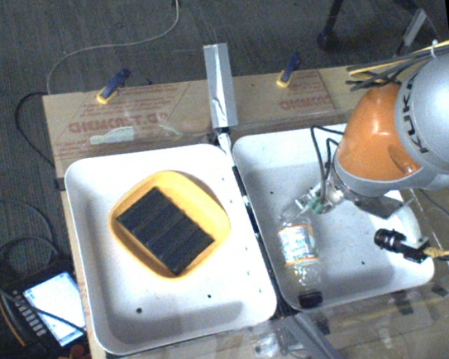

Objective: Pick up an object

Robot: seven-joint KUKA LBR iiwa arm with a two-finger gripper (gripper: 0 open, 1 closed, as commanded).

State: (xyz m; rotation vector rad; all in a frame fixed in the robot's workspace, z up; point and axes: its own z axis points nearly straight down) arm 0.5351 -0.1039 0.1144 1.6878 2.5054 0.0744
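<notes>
Where the wrist tapers out from under the orange band of the arm (pixel 379 147), the fingers (pixel 315 200) show as a small pale, glinting cluster low over the right bin (pixel 280 162); the arm's bulk and the slant of the camera hide the tips, so I cannot tell how far apart they stand, and nothing can be seen between them.

Just below them and a little to the left lies a clear plastic bottle (pixel 298 245) on its side, touching the bin floor, its labelled middle nearest the fingers and its dark cap (pixel 309 297) pointing away towards the near wall; whether the tips touch the bottle's upper end cannot be made out; this looks like the task's likeliest object, since the arm is lowered right beside it.

Further out, well to the left across the divider, the left bin (pixel 93 194) holds a yellow tray (pixel 202 194) carrying a black ribbed slab (pixel 165 229), lying flat and apart from the arm; beyond both bins the surface (pixel 140 116) is covered in brown board, probably so the bins sit level.
</notes>
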